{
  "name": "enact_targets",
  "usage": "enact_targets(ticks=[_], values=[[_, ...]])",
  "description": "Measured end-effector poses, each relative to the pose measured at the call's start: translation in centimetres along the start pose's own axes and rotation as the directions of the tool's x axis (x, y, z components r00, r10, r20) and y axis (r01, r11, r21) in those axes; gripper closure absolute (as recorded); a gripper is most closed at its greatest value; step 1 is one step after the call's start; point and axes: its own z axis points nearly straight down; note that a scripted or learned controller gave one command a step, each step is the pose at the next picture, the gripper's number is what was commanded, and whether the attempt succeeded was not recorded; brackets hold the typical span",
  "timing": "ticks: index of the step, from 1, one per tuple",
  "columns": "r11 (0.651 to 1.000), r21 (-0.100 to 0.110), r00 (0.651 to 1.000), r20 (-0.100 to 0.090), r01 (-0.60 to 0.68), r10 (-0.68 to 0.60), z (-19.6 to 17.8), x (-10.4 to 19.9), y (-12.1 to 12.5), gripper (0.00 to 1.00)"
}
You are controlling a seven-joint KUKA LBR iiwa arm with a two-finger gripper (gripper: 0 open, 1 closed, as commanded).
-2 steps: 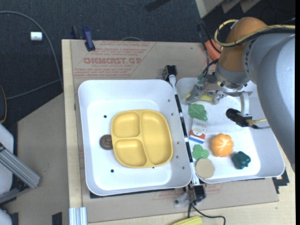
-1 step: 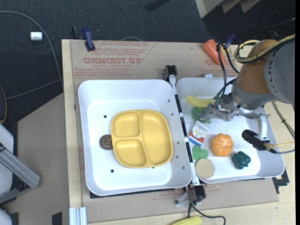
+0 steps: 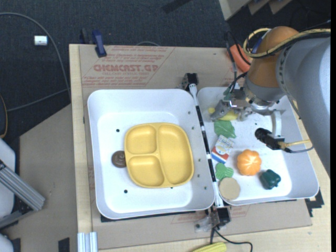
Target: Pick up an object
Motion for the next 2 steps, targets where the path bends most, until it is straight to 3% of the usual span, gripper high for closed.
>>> enact_targets(ticks=[1,2], values=[[1.0,0.022,1.0,0.0,-0.002,0.002,0.2,0.2,2.1,0.0],[1.0,0.003,1.0,0.001,-0.003,0.003,0.0,-4.9,-7.4,0.0]])
